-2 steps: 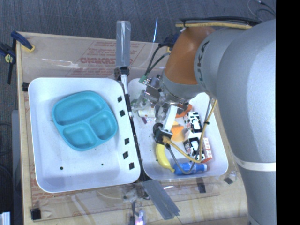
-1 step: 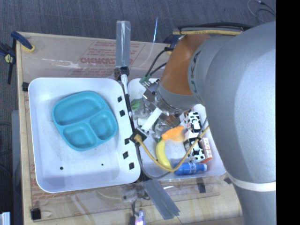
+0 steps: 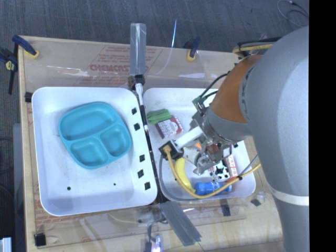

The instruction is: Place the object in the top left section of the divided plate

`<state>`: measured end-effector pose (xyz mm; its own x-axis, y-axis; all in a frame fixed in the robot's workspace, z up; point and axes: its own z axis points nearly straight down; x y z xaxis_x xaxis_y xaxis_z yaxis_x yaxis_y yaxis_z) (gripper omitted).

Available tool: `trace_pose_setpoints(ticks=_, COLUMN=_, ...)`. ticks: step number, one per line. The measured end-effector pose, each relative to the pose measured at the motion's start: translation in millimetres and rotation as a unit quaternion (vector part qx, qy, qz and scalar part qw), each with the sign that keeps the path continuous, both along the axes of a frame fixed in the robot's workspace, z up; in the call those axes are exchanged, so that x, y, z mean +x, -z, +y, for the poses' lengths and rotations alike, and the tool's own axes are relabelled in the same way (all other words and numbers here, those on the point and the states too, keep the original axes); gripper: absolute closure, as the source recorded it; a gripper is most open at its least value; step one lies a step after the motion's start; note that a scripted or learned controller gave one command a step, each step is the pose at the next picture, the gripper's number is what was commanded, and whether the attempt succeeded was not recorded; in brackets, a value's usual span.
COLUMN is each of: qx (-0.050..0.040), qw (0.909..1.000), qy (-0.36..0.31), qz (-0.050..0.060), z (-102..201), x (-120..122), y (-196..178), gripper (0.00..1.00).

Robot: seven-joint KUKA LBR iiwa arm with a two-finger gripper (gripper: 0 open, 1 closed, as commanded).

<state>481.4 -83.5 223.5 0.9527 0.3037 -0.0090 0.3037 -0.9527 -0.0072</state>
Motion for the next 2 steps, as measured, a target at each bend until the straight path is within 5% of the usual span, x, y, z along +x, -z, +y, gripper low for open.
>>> trace_pose_setpoints(ticks=1, qx=0.0012, qw=0.9990, qy=-0.044, qz=0.000, z=29, x=-5, y=3, gripper=1.00)
trace_pose_setpoints(ticks=2, qx=-0.0004, qw=0.9963, qy=-0.086, qz=-0.002, z=43, x=44, y=-39, gripper=1.00)
